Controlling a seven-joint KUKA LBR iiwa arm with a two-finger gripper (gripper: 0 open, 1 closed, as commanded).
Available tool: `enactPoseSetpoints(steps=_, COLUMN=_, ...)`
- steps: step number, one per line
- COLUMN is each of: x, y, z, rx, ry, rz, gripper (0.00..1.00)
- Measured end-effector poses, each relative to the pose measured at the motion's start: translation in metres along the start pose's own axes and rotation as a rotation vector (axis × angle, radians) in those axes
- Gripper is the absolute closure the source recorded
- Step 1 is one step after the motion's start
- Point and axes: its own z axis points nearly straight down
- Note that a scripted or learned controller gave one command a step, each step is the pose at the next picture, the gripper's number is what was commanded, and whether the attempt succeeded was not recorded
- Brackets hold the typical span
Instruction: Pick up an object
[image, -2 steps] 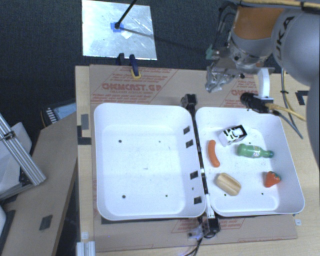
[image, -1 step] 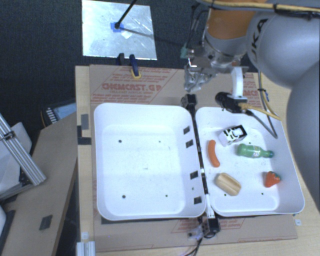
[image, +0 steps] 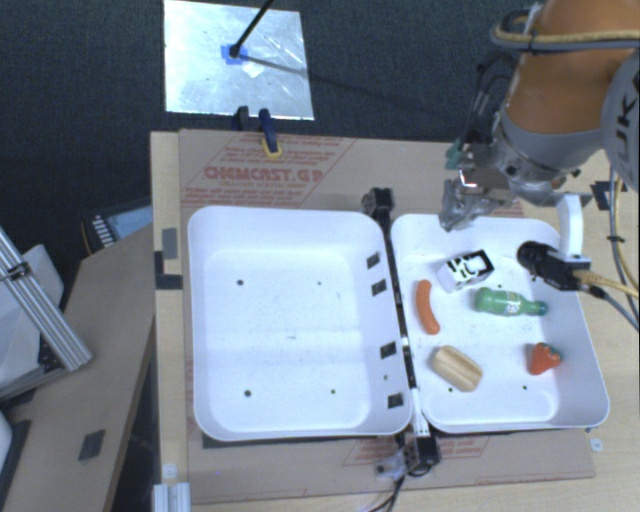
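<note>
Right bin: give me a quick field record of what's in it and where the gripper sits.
gripper: above the right bin's far edge, nothing seen between its fingers
right bin: holds five items
black-and-white box: nearest the gripper, just below it
green bottle: lying on its side
orange sausage: near the divider
bread roll: near front
red item: right side
left bin

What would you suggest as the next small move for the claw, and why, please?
Probably a short drop toward the black-and-white box. The claw hangs over the right bin's far edge, right above that box, nearer than the green bottle or orange sausage. Nothing shows between its tips yet.
</note>
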Motion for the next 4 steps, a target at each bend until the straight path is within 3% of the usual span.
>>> enactPoseSetpoints(steps=1, x=0.073, y=0.012, z=0.027, rx=0.002, ry=0.004, rz=-0.016, gripper=1.00)
enactPoseSetpoints(steps=2, x=0.141, y=0.021, z=-0.044, rx=-0.009, ry=0.006, rz=-0.016, gripper=1.00)
enactPoseSetpoints(steps=3, x=0.197, y=-0.013, z=-0.094, rx=-0.005, ry=0.007, rz=-0.017, gripper=1.00)
enactPoseSetpoints(steps=4, x=0.234, y=-0.034, z=-0.165, rx=-0.007, ry=0.008, rz=-0.016, gripper=1.00)
